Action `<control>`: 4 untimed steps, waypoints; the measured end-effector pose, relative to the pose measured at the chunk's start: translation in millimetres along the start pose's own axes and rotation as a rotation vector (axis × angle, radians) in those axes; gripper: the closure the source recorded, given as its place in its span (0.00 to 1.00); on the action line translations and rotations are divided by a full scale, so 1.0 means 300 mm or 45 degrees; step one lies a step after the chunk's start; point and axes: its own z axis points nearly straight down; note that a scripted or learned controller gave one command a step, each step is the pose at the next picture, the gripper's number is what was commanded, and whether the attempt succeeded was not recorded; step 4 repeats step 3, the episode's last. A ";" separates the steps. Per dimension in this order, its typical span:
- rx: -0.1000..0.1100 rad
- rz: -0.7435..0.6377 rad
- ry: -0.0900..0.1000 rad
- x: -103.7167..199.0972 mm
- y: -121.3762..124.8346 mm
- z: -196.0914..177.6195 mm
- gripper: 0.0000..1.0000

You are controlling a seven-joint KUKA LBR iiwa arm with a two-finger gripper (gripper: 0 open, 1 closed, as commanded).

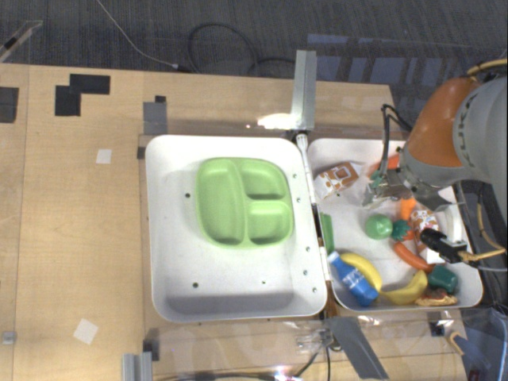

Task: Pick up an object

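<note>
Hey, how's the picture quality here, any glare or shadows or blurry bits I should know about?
Camera view: a bright glare spot on the bench just above the left bin; a soft shadow along that bin's lower inside edge under the green tray; the arm looks soft and casts shade on the right bin; the small items around the claw are too blurry to name surely.

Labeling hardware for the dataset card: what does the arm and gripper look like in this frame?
The arm is a rounded, bulky grey body with a wide orange band above the wrist. The gripper is a small metallic grey assembly with dark parts. A thin dark cable runs down beside the wrist toward it. No lettering or logos are readable at this resolution.
</note>
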 end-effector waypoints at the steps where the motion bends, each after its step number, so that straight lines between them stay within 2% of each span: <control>1: 0.009 -0.234 0.005 -0.199 -0.101 -0.401 1.00; 2: 0.017 -0.239 0.011 -0.190 -0.103 -0.388 0.00; 3: 0.017 -0.287 0.011 -0.263 -0.078 0.023 0.00; 4: 0.017 -0.287 0.011 -0.263 -0.078 0.023 0.00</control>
